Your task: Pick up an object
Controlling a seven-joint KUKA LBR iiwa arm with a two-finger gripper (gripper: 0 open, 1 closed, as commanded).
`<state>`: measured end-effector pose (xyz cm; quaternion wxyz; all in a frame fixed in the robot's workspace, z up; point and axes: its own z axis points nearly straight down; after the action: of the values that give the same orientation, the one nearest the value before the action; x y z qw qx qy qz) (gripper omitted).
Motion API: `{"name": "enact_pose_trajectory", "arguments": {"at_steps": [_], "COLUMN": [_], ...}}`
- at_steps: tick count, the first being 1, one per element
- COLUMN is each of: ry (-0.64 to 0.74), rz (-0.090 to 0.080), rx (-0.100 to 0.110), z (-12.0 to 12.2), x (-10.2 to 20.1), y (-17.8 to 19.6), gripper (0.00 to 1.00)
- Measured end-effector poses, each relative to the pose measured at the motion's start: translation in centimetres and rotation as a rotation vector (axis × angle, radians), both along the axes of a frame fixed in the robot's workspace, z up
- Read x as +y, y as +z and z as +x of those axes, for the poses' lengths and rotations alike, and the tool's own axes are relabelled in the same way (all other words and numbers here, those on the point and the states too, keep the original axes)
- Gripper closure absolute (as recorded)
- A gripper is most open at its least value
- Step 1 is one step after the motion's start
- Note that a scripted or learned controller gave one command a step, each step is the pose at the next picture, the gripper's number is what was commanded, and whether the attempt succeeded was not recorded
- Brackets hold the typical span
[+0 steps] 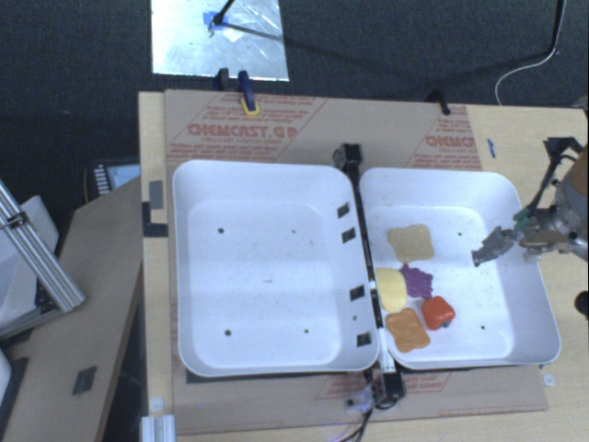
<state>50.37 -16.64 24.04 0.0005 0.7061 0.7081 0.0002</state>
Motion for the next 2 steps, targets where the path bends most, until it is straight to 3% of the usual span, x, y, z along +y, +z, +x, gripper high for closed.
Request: {"name": "enact_pose_trajectory", "arguments": {"at_steps": [1, 2], "ry": [0.007, -0.001], "rz": [0.004, 0.002], "rx": [0.003, 0.008], "z": [-1.7, -1.9], "x": [6.5, 7.1], "y": [-3.7, -12.7], "gripper": [0.0, 0.0]}}
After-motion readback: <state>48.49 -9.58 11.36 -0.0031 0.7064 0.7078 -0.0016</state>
